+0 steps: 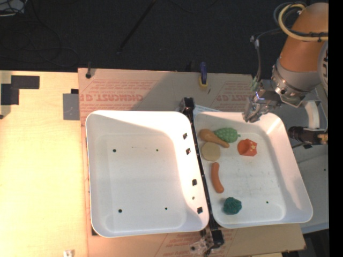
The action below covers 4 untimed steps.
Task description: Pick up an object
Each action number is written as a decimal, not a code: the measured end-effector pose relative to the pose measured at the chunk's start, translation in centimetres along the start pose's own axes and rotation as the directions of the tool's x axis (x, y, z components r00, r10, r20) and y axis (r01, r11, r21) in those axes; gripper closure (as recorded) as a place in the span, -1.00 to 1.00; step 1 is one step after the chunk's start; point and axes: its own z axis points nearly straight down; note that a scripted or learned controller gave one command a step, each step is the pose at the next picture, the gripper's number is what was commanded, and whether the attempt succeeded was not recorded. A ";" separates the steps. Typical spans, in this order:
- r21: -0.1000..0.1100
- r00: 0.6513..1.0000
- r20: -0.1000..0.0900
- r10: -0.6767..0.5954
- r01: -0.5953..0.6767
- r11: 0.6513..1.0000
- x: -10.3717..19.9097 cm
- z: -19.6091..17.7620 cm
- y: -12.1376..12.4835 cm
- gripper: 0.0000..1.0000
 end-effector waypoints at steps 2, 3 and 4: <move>-0.010 1.000 0.001 -0.004 0.004 1.000 14.1 -5.5 0.8 1.00; -0.022 1.000 0.005 0.004 -0.004 1.000 8.2 -16.4 -0.3 1.00; 0.003 1.000 0.002 0.002 -0.002 1.000 7.9 0.5 0.7 1.00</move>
